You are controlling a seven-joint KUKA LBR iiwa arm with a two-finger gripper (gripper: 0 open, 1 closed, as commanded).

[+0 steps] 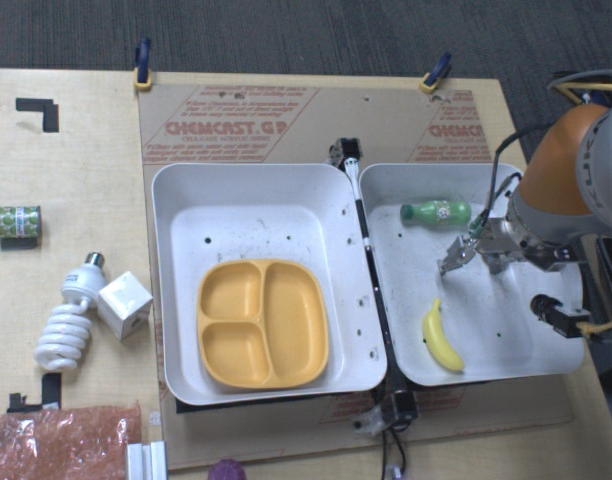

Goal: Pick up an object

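Left bin (176, 218) with yellow plate (263, 322), right bin (516, 353) with banana (442, 339), bottle (436, 211) (green), fingers (464, 255) released.

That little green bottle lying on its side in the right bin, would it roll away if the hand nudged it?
Probably. The small green plastic bottle lies on its side, and its round body would likely roll on the smooth white right bin. It looks light, so a nudge from the hand might send it skidding.

Yellow banana (442, 339); green bottle (436, 211) with white label. Orange-yellow divided plate (263, 322); white bins (176, 298). White spiral bulb (66, 324); green can (17, 224); tan desk (66, 158).
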